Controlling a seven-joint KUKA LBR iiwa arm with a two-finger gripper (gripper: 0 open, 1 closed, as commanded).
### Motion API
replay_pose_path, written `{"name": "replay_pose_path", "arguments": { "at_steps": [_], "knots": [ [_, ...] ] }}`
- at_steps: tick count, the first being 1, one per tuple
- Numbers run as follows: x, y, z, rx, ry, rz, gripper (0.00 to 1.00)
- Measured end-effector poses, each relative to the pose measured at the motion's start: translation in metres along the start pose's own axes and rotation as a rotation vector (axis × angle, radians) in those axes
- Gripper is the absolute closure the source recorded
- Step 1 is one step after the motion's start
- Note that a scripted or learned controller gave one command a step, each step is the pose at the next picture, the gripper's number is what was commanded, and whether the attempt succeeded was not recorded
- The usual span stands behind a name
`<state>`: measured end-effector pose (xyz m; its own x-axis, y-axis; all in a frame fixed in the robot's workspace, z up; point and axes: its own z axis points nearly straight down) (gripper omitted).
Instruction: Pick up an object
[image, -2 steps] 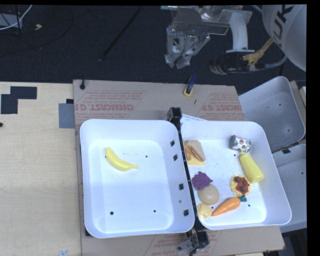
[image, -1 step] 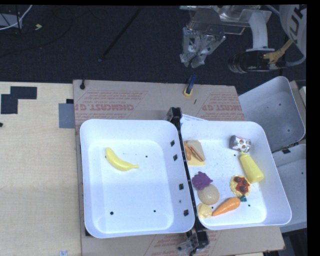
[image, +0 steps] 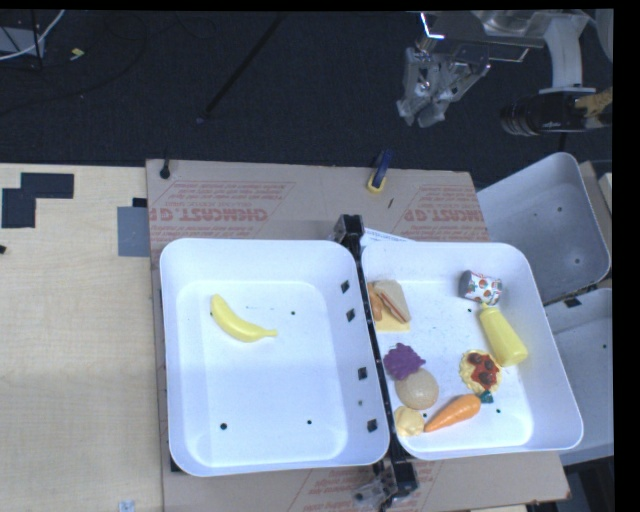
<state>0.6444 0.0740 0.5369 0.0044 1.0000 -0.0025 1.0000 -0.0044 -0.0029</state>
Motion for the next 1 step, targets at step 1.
{"name": "replay_pose_path", "arguments": {
  "at_steps": [1],
  "knots": [
    [-0.0461, -0.0004, 0.0000, 0.003, 0.001, -0.001, 1.00]
  ]
}}
